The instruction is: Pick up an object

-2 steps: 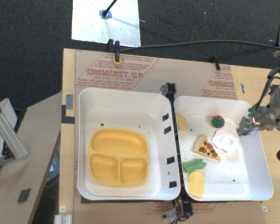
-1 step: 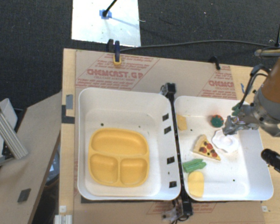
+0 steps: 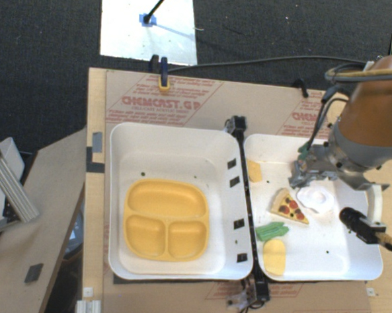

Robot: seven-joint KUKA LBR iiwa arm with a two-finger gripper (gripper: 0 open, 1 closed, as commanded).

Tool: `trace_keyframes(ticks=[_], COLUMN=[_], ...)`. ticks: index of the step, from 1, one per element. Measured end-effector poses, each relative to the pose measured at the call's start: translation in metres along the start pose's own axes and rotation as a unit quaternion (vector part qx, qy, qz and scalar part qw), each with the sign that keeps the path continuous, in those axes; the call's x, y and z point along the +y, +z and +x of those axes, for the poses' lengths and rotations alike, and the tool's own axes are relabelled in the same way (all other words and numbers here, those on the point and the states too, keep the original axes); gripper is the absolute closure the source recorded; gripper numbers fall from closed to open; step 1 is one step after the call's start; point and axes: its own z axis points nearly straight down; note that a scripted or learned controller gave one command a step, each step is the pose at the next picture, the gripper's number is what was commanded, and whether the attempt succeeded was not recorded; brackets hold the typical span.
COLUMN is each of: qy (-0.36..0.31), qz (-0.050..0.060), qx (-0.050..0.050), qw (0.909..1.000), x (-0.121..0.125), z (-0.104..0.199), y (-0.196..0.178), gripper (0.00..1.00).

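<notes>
Grey two-finger gripper (image 3: 305, 176) low in right white bin (image 3: 348, 264), grip state unclear; triangular toy pizza slice (image 3: 289, 207) just beside it mid-bin; yellow divided tray (image 3: 166, 218) fills left white bin (image 3: 127, 148).

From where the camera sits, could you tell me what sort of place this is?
Probably a robotics lab test bench: a grey arm over two white bins, toy food such as a pizza slice, and a clamped board.

Dark carpet (image 3: 43, 57); white sheet (image 3: 147, 34)
</notes>
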Motion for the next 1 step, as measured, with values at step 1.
trace_keyframes(ticks=[1], qy=[0.0], qz=[0.0], qx=[0.001], qw=[1.0], x=[-0.0033], z=[0.0533], y=[0.0178], gripper=[1.0])
